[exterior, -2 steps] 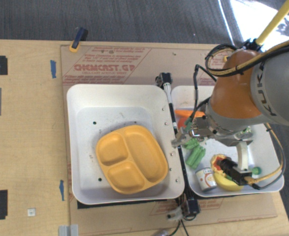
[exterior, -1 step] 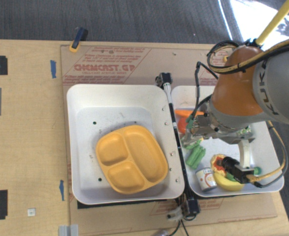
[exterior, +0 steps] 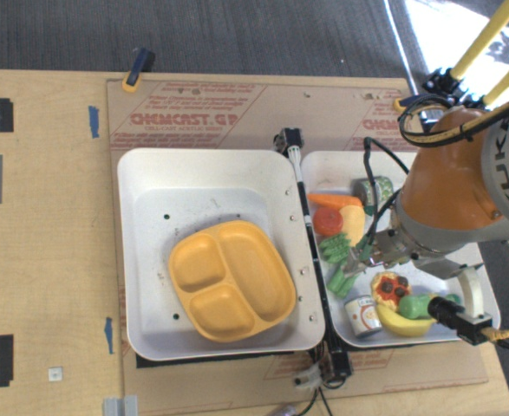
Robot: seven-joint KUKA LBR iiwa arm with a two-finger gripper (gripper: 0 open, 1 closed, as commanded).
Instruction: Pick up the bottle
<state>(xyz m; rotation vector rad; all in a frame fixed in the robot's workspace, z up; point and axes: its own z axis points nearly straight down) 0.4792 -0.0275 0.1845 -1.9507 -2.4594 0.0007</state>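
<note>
The bottle (exterior: 420, 305) is green with a black cap and lies on its side near the front of the right bin (exterior: 479, 332), resting against a yellow banana (exterior: 399, 321). My gripper (exterior: 358, 263) hangs low over the middle of that bin, just above a green leafy toy (exterior: 335, 251). It is up and to the left of the bottle and apart from it. Nothing shows in the gripper's grasp. The arm's orange band and wrist hide the bin's back right part.
The right bin also holds a carrot (exterior: 334, 201), a red tomato (exterior: 328, 221), a yellow piece (exterior: 355, 223), a dark can (exterior: 378, 191), a small white jar (exterior: 362, 315) and a pizza-like toy (exterior: 391, 286). A yellow divided plate (exterior: 231, 279) lies in the left bin (exterior: 150, 189).
</note>
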